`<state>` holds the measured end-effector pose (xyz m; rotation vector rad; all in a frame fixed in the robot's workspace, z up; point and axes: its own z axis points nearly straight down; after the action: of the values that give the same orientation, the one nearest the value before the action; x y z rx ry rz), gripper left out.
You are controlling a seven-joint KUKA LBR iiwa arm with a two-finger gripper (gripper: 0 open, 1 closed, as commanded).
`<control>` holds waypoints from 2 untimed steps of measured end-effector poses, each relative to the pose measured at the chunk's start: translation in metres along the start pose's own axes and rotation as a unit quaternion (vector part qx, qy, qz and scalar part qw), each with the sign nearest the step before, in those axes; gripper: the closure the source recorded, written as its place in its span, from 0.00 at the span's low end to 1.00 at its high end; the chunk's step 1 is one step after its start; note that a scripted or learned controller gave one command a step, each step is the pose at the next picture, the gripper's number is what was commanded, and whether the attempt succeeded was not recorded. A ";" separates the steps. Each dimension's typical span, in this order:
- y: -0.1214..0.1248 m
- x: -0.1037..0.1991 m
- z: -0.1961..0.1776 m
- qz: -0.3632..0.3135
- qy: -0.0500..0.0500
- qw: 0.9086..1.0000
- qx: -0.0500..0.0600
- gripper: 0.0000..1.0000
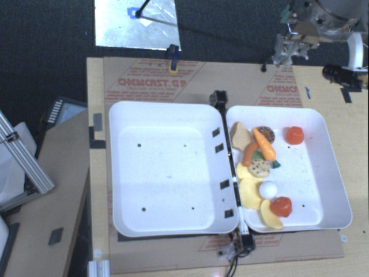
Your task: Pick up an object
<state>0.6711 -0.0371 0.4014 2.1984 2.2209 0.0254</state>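
Observation:
My gripper (pixel 286 53) hangs high at the top right, above the cardboard behind the right bin (pixel 323 154). Nothing is seen between its fingers. The right bin holds a pile of toy foods along its left side: a bread slice (pixel 240 135), an orange carrot (pixel 265 143), a brown round piece (pixel 264 131), a speckled cookie (pixel 259 167), a white egg (pixel 267 190), yellow pieces (pixel 250 193) and a red piece (pixel 282 206). A red tomato (pixel 294 135) sits alone toward the bin's back.
The left bin (pixel 167 166) lies beside the right one, joined by black clips (pixel 219 100) along the divide. Both rest on a cardboard sheet (pixel 150 79). A shiny metal plate (pixel 136 15) lies at the back left, and a metal rail (pixel 23 160) crosses the far left.

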 end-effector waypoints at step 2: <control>-0.001 0.013 -0.063 0.007 -0.001 1.000 0.013 1.00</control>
<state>0.6681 -0.0245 0.4647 2.2269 2.2177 -0.0058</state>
